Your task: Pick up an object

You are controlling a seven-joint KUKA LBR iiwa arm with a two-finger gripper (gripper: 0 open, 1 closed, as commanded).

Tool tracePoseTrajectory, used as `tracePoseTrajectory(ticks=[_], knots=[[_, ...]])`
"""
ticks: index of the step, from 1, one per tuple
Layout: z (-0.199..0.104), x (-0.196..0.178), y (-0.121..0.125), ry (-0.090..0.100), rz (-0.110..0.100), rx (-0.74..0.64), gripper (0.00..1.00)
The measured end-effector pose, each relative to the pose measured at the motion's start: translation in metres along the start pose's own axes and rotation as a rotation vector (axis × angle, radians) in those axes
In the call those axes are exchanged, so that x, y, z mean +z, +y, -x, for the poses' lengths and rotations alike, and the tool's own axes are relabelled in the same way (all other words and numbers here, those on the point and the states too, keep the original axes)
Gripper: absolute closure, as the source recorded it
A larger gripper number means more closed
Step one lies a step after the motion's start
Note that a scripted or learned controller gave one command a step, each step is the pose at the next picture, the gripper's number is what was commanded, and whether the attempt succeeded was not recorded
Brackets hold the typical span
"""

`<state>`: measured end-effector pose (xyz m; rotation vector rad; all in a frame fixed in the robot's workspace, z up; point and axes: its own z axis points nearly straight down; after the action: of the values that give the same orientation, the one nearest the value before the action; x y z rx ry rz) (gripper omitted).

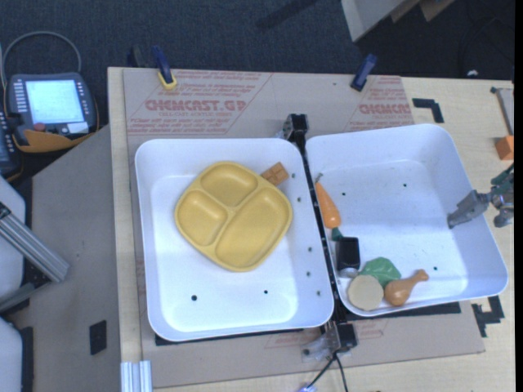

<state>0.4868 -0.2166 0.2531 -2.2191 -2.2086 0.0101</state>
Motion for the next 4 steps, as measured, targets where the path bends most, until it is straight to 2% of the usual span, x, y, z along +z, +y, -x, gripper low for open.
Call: tracePoseTrajectory(ticks=[1, 2, 4], knots=[[-0.001, -0.006, 0.003, -0.004, 0.013, -0.005, 0.00], [0.004, 0.038, -0.001, -0.001, 0.007, -0.004, 0.00], [0.004, 0.156, 0.008, 0.007, 0.009, -0.008, 0.00]])
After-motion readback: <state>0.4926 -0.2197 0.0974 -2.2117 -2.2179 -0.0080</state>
